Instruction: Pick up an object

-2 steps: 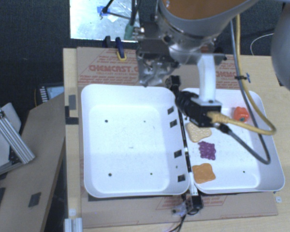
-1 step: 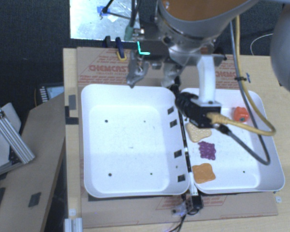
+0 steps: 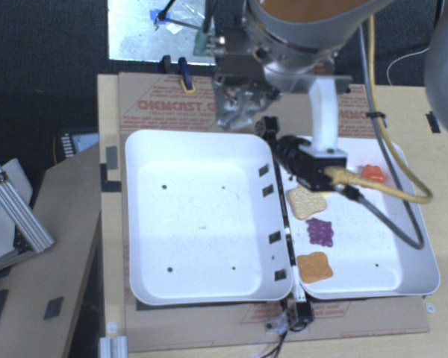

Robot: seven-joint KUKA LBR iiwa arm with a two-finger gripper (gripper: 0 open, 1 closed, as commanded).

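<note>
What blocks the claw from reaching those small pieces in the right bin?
Nothing visible does. The gripper is above the bins' far edge; the beige piece, purple piece and orange piece lie uncovered in the right bin.

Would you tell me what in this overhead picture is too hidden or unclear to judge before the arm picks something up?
All in the camera view:
1. Right bin: its back part is hidden under the arm.
2. Red-orange item: too small to tell what it is.
3. Gripper: blurred, above the left bin back rim; whether it holds anything is unclear.
</note>
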